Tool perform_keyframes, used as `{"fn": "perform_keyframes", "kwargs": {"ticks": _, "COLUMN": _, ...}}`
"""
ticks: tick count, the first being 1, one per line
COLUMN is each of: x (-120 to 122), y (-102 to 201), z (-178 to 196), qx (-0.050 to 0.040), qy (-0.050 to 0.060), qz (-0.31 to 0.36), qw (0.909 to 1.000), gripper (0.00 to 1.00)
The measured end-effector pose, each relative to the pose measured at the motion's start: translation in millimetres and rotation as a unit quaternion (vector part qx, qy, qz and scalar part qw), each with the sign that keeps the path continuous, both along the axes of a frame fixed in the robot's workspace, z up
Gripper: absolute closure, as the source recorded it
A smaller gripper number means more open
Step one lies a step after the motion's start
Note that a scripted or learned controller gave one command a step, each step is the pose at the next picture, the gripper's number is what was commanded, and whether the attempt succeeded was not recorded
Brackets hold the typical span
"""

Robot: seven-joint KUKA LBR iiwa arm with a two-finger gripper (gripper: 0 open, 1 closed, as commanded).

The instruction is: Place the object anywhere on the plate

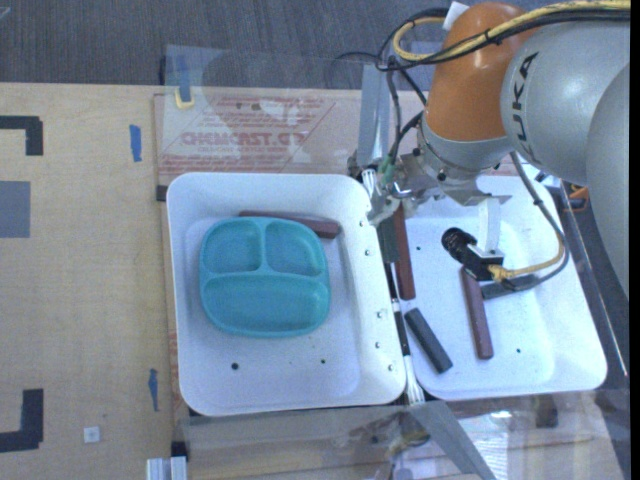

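Camera view: counter (80,268) bearing two white bins side by side.
Left bin (190,368): teal divided plate (265,278), left of centre; brown strip (300,224) lying along the plate's 12 o'clock rim, partly hidden behind it.
Right bin (560,358): brown rod (403,263) along the 9 o'clock wall, upper end under the gripper (385,200); dark block (428,340) at 7 o'clock, just below that rod; second brown rod (479,318) near centre.
The gripper sits over the wall between the bins, at the right bin's 10 o'clock corner. Whether it is apart, together or clamped cannot be told.
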State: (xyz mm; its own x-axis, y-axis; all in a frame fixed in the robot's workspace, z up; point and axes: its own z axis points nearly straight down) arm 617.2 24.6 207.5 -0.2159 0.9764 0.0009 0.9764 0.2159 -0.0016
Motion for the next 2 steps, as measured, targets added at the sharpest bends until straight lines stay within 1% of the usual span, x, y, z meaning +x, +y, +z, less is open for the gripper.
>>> {"fn": "perform_keyframes", "kwargs": {"ticks": 1, "x": -23.3, "y": 76.2, "z": -5.2, "qx": -0.0002, "qy": 0.001, "qz": 0.003, "qw": 1.0, "gripper": 1.0}}
{"fn": "perform_keyframes", "kwargs": {"ticks": 2, "x": -23.0, "y": 75.9, "z": -4.7, "qx": -0.0001, "qy": 0.001, "qz": 0.003, "qw": 1.0, "gripper": 0.0}}
